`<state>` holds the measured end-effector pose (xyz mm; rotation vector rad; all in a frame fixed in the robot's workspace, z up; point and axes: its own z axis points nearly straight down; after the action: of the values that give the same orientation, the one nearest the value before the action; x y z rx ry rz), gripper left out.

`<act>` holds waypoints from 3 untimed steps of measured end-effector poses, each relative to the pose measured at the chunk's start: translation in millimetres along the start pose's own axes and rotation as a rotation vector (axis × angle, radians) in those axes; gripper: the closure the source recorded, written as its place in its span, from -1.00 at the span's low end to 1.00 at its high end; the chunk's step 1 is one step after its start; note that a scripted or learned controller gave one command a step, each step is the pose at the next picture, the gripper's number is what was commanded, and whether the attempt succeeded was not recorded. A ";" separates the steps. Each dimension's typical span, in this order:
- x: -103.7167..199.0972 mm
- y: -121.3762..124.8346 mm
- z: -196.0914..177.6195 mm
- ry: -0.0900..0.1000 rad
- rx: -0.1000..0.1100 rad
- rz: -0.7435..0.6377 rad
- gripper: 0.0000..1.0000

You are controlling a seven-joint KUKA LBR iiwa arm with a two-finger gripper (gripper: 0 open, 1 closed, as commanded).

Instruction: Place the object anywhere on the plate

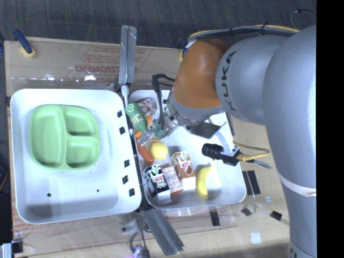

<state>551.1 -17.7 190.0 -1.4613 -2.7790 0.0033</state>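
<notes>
Plate [64,136]: green, three compartments, left bin [27,198]. Right bin [236,190]: lemon [159,150], banana [202,183], cartons, partly hidden under the arm [242,74]. Gripper [159,125]: fingers obscured, state cannot be told.

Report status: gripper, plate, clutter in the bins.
Gripper low in right bin, fingers hidden. Green divided plastic plate bare, left bin. Yellow lemon, yellow banana, cartons crowd gripper.
</notes>
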 end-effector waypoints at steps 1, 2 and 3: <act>59.4 9.7 0.4 0.002 0.003 0.038 1.00; 96.3 65.8 12.2 0.000 0.001 -0.128 1.00; 96.1 65.9 12.1 0.000 0.001 -0.128 -1.00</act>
<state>550.8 98.8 177.8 -1.2800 -2.8664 0.0043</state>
